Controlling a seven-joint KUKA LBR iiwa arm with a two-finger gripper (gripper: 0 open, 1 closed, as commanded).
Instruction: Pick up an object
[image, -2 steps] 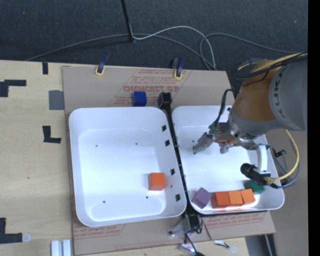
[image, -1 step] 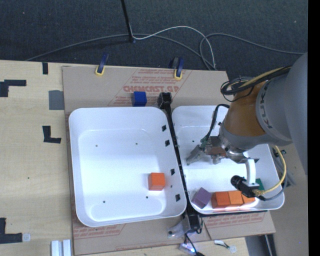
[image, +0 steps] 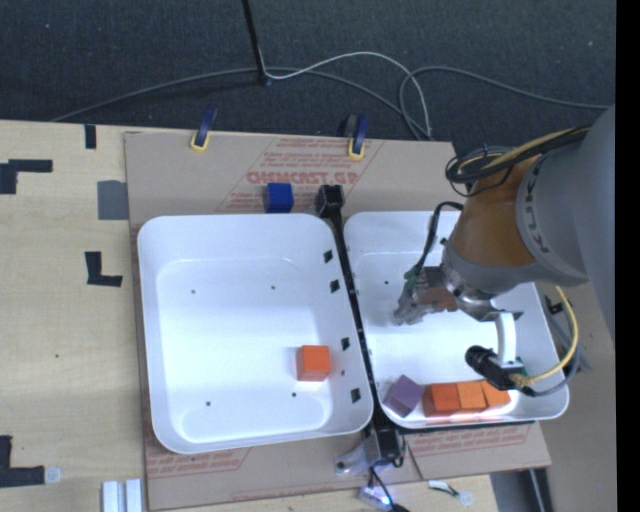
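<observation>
Pick not done yet. Gripper (image: 412, 308) is low in the right bin (image: 380, 232), over bare floor; can't tell its state, looks empty. Purple block (image: 403, 395) and orange blocks (image: 465, 398) sit near, along the front wall; another orange cube (image: 314, 362) in left bin (image: 160, 240).

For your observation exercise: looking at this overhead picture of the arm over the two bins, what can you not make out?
- Gripper, camera view: blurred and small, partly under the wrist; nothing is discernible beneath it.
- Right bin floor: partly covered by the arm.
- Orange blocks: their right end is crossed by a black fitting, so the count is unclear.
- Purple block: shape is uncertain.
</observation>
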